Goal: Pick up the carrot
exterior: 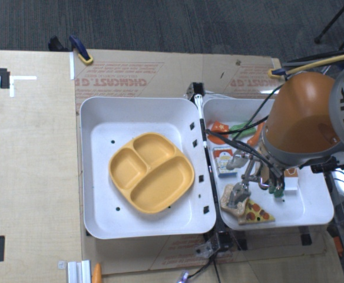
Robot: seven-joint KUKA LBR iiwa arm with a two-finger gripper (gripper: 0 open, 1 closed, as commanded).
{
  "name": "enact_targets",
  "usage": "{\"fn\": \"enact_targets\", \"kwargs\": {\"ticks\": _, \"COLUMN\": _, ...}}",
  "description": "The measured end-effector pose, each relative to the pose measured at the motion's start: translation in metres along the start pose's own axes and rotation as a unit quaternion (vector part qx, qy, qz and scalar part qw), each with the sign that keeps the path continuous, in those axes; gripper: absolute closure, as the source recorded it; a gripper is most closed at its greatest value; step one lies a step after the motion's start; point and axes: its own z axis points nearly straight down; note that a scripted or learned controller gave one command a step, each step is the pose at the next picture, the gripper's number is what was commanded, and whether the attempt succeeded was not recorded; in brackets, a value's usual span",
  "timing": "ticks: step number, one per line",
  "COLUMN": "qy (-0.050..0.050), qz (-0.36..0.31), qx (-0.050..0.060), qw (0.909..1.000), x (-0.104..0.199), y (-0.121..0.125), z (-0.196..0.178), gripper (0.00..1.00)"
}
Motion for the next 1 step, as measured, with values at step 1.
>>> {"fn": "enact_targets", "kwargs": {"ticks": 1, "qy": -0.001, "qz": -0.058, "qx": 0.0, "qw": 0.9983, "x": -0.0215, "y": -0.0971, "z": -0.0226, "gripper": 0.0}}
